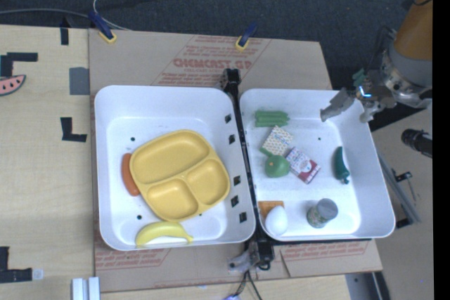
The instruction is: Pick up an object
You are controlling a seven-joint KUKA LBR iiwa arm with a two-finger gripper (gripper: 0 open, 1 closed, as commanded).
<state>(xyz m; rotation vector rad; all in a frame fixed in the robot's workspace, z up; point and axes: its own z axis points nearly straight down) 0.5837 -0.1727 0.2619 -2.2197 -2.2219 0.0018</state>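
The tool [349, 105] hangs over the upper right corner of the right bin [373, 172], and its two fingers are spread wide apart with nothing between them. One finger [333, 107] points left and down, the other one [366, 111] is shorter in the view and sits just beside the bin's right rim.

The things to pick lie below and to the left of the tool, all apart from it. The nearest are a green bean pod [271, 118] at the top of the bin and a dark green cucumber [341, 164] near the right wall. In the middle there is a checkered packet [278, 141], a green pepper [277, 166] touching it from below, and a red and white packet [303, 166] just beside the pepper. At the bottom lie a grey can [322, 213], a white egg [276, 220] and an orange block [270, 206] touching the egg.

The left bin [112, 151] holds a yellow tray [180, 173] with three sections, an orange carrot [129, 175] partly under its left edge, and a banana [163, 232] near the front wall. Both bins stand on cardboard [204, 63] on the worktop
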